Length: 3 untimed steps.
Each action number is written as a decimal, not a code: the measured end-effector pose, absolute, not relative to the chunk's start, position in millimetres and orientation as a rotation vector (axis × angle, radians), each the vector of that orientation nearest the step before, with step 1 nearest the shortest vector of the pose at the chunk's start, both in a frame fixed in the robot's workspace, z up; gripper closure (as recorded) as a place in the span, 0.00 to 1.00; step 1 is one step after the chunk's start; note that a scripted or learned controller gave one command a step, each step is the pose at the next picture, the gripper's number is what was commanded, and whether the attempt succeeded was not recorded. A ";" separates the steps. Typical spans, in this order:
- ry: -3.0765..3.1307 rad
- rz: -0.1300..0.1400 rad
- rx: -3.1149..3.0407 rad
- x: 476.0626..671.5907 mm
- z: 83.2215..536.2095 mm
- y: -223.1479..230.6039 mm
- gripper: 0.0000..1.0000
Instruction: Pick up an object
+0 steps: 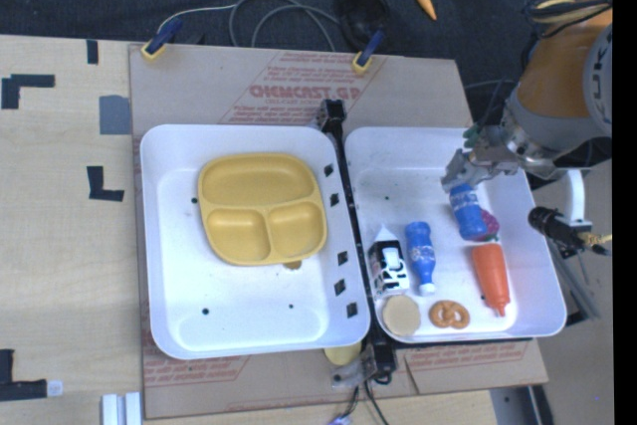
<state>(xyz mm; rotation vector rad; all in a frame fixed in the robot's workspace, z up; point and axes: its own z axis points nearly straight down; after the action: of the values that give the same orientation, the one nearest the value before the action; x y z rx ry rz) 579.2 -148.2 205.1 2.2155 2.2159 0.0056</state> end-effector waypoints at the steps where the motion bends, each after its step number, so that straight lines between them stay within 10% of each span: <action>1: 2.231 0.006 2.211 565.5 248.1 -65.1 1.00; 3: 2.227 -0.001 2.218 630.8 182.9 -28.6 1.00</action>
<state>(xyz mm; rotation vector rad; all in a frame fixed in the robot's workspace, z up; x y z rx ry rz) 630.8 -28.6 182.9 2.2176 2.2275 -0.0012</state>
